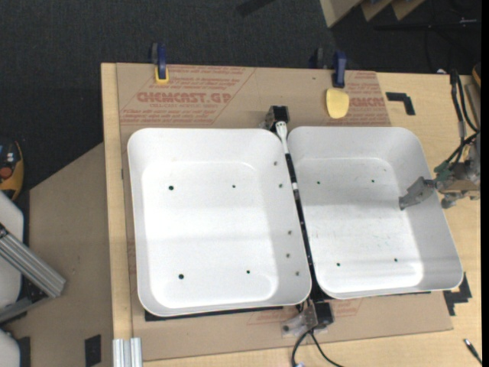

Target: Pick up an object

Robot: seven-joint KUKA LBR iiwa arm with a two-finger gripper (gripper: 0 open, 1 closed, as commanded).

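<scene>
Two shallow white bins sit side by side on a brown board, the left bin (145,205) and the right bin (428,243). At the right bin's right rim, my gripper (416,193) appears as a small grey tip that reaches in from the right, low over the bin wall. Nothing can be seen held in it. A pale yellow object (337,102) lies on the board just behind the right bin, well away from the gripper.
Blue clamps (159,53) (339,65) pin the board's back edge. Black brackets (278,116) (317,314) join the bins at back and front. Cables (461,140) hang at the far right. An aluminium rail (30,266) lies at the left.
</scene>
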